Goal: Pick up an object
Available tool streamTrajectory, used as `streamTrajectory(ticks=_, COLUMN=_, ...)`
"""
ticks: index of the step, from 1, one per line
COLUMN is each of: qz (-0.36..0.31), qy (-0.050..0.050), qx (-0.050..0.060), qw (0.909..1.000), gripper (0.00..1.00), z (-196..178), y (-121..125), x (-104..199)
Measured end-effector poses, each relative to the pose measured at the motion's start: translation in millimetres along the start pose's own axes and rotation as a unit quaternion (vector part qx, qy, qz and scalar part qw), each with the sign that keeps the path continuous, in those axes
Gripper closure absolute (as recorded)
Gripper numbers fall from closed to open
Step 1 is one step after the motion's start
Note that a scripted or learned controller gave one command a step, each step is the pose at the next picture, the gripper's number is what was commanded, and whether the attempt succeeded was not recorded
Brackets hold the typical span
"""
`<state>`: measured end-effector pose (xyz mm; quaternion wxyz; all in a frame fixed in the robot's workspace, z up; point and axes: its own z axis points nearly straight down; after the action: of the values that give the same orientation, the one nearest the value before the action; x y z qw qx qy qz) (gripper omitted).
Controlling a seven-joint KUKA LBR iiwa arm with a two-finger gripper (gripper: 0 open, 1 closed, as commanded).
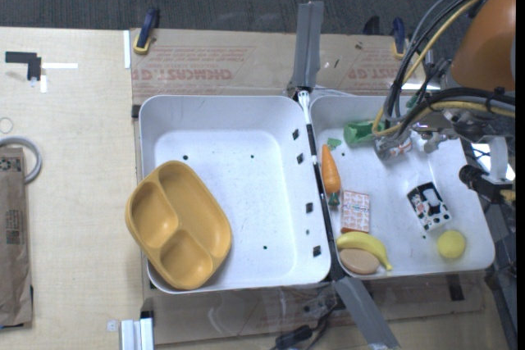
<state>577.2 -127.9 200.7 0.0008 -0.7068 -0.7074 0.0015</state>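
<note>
Your pincer [394, 147] low in right bin [476, 258], state cannot be told, beside green toy [358, 132], carrot [330, 169], banana [364, 243], lemon [451, 245].

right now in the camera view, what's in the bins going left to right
yellow divided plastic tray → orange toy carrot → small pink patterned card → black and white printed block → round yellow lemon-like ball

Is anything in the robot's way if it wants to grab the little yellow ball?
Nothing visible blocks it. The gripper hangs over the back of the right bin, and the yellow ball sits apart near the front corner, with the black-and-white card lying beside that path.
</note>
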Motion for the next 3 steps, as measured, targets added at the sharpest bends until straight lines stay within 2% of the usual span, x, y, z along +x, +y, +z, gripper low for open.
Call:
streamTrajectory(ticks=1, qz=0.006, qy=0.0, qx=0.0, qw=1.0, gripper=0.0, z=91, y=-6, x=-71)
streamTrajectory(ticks=2, qz=0.043, qy=-0.001, qx=-0.002, qw=0.9991, gripper=0.0, z=40, y=38, x=-90)
streamTrajectory(ticks=3, qz=0.11, qy=0.008, qx=0.002, qw=0.9939, gripper=0.0, z=110, y=-25, x=-80)
